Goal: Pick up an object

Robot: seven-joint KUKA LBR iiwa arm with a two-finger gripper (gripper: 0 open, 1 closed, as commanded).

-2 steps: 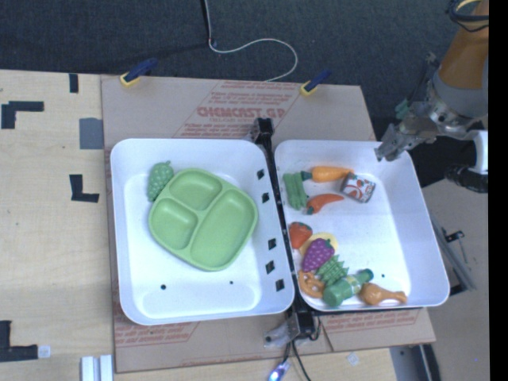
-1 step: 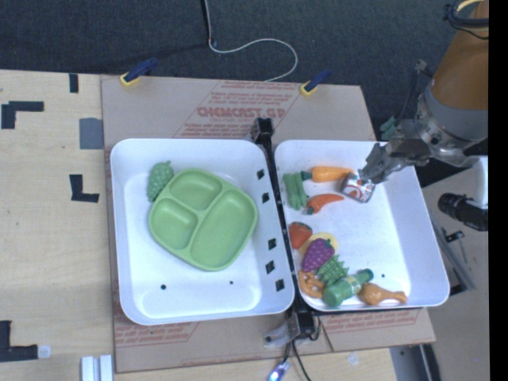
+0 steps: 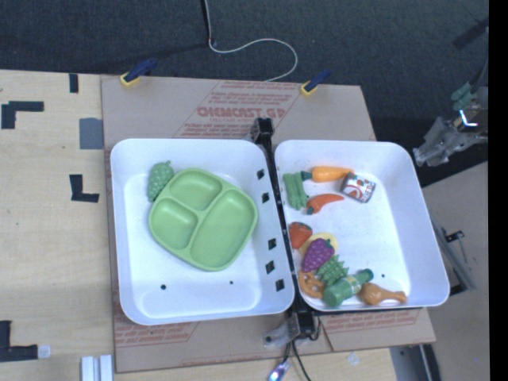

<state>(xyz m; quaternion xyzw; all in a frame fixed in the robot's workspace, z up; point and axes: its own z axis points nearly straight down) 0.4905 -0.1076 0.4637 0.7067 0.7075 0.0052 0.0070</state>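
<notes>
The right bin (image 3: 413, 213) holds several toy foods: an orange carrot (image 3: 329, 174), a small red-and-white can (image 3: 358, 187), green beans (image 3: 294, 189), a red-orange pepper (image 3: 324, 202), purple grapes (image 3: 316, 254), a green bottle-shaped piece (image 3: 345, 289) and a tan gourd (image 3: 382, 295). In the left bin (image 3: 131, 236) lie a green divided plate (image 3: 204, 219) and a green bunch (image 3: 159, 178). My gripper (image 3: 432, 151) hangs outside the right bin, just past its upper right corner, well away from every object.
The bins sit on a cardboard sheet (image 3: 238, 109) held by two clamps (image 3: 139, 71). A black divider with clips (image 3: 274, 213) runs between the bins. A white cable (image 3: 254, 50) loops over the dark floor behind.
</notes>
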